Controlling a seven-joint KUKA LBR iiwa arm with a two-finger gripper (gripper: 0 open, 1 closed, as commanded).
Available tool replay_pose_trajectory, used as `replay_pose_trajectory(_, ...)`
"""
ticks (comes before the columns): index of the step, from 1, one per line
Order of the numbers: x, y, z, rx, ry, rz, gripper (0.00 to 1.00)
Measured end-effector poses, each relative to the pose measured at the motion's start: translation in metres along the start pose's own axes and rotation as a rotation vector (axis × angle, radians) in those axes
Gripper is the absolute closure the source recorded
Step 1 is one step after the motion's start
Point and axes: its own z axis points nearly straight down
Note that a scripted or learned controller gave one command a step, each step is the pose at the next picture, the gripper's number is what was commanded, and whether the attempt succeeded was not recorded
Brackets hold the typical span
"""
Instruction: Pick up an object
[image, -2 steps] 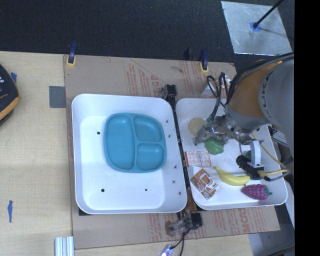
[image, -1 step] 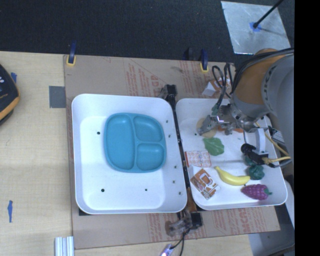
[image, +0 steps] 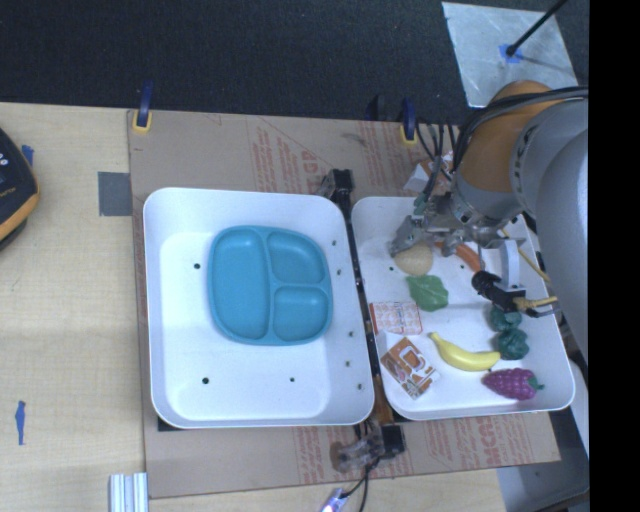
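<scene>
My gripper (image: 418, 238) is down in the far part of the right bin (image: 560, 400), just above a pale beige rounded object (image: 414, 261) that it touches or nearly touches. A green leafy piece (image: 428, 291) lies just in front of that object. An orange carrot-like piece (image: 468, 257) lies to the gripper's right, partly hidden by the wrist. Further forward lie a yellow banana (image: 463, 354), purple grapes (image: 511, 382) and a dark green vegetable (image: 510, 335).
The left bin (image: 180, 400) holds a blue divided plate (image: 269, 284). Two printed packets (image: 397, 318) (image: 410, 366) lie by the right bin's left wall. The grey arm with its orange band (image: 500, 140) overhangs the right bin's far right corner.
</scene>
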Motion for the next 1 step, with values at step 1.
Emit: replay_pose_trajectory(1, -0.0006, 0.0004, -0.0111, 0.0, -0.001, -0.004, 1.0)
